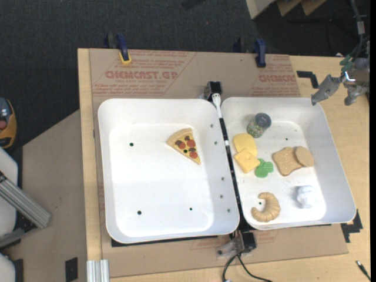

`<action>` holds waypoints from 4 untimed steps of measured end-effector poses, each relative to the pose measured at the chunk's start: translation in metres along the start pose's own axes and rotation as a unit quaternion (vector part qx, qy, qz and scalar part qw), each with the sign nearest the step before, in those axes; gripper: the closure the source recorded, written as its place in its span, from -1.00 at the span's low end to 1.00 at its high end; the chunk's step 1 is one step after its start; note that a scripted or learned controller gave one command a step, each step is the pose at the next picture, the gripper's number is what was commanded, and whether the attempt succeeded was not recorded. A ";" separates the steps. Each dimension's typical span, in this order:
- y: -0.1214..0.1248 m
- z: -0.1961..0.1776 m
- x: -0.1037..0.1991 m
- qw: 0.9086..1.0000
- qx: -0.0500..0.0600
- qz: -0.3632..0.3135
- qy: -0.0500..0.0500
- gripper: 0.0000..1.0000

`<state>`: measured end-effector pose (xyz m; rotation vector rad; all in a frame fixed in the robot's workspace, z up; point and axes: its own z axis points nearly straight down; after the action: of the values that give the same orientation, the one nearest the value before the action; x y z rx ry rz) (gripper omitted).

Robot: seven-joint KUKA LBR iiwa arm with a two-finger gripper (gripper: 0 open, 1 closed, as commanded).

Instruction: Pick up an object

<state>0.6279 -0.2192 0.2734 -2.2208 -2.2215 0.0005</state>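
Note:
A pizza slice lies alone in the left bin. The right bin holds a small grey-green jar, two yellow cheese blocks, a green piece, a slice of toast with a brown round piece against it, a croissant and a small white object. My gripper hangs at the far right, above the right bin's back right corner. It is open, its two grey fingers spread, with nothing between them.
Both bins rest on a brown board held by two blue clamps at the back. A black divider strip runs between the bins. Cables trail off the front edge.

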 end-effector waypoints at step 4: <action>-0.015 0.095 0.205 1.000 0.005 -0.003 0.001 -1.00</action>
<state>0.6128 -0.0141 0.1782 -2.2084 -2.2204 0.0087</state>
